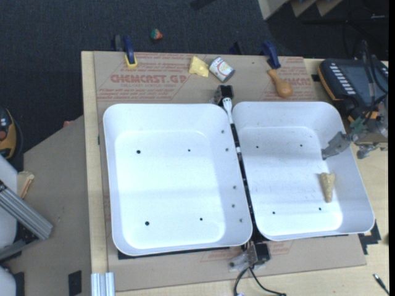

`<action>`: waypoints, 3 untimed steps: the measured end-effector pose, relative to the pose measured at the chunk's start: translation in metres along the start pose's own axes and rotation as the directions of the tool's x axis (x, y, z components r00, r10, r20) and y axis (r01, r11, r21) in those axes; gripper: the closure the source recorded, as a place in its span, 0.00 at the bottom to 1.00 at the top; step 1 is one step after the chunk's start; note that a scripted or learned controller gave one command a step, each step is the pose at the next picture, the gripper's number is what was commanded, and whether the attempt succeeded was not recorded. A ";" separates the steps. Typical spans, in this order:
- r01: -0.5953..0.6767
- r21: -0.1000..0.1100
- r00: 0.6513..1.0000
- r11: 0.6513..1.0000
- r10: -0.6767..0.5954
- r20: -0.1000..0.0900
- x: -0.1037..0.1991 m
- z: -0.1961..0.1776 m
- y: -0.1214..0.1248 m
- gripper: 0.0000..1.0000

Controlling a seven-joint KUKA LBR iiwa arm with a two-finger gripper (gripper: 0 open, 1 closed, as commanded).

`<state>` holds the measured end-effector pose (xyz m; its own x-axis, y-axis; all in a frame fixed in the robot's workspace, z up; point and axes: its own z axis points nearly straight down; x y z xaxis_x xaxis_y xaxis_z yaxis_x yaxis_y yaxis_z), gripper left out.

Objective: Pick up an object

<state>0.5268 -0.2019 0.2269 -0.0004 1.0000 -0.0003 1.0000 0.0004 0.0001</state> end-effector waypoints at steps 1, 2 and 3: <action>0.000 -0.021 1.000 1.000 0.000 0.010 -0.024 -0.274 -0.048 0.00; 0.009 0.007 1.000 1.000 -0.009 -0.005 0.065 -0.195 -0.047 0.00; 0.001 -0.006 1.000 1.000 -0.001 0.003 0.059 -0.210 -0.046 1.00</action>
<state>0.4804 -0.1429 0.4372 -0.0014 1.0000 -0.0028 1.0000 0.0014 0.0060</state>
